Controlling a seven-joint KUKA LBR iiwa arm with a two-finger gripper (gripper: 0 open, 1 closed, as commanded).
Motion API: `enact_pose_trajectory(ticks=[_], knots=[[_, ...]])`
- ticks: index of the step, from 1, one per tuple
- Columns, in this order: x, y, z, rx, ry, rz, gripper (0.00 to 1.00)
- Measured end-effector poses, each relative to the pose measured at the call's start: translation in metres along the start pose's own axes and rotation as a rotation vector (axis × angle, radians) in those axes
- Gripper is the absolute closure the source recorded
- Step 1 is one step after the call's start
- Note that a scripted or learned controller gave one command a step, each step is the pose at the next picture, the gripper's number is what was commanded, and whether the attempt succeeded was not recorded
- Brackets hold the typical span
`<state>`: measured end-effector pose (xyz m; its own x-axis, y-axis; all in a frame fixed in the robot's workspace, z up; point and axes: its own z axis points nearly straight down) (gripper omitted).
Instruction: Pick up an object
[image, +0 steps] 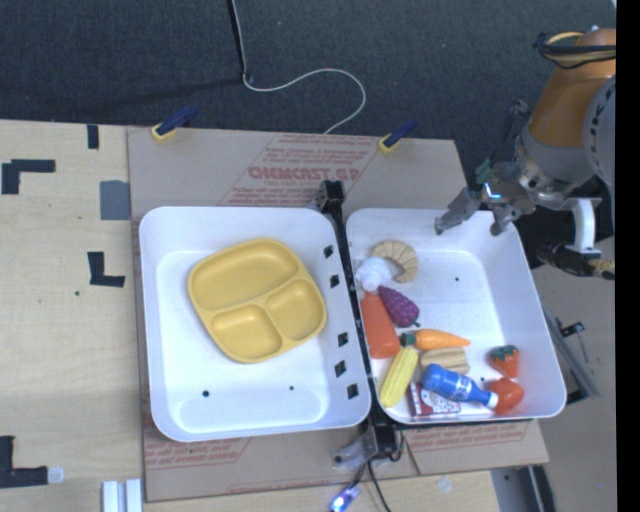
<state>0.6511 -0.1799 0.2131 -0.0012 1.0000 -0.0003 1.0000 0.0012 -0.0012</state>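
My gripper (470, 220) hangs over the back edge of the right bin (520, 275), open, with nothing between its fingers. Below and left of it lie the toys: a tan croissant (396, 257), a white garlic bulb (372, 272), a purple grape bunch (399, 305), an orange block (378, 326), a carrot (441, 340), a corn cob (398, 373), a blue bottle (455, 386), a strawberry (504, 359) and a red tomato (508, 396).
The left bin (180, 390) holds a yellow divided plate (257, 298). A black clip strip (343, 300) runs along the seam between the bins. A white cable (300, 80) loops behind the cardboard base.
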Motion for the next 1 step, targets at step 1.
enact_pose_trajectory(ticks=[1], knots=[[0.0681,-0.0799,0.0774,0.014,0.006,-0.002,0.0]])
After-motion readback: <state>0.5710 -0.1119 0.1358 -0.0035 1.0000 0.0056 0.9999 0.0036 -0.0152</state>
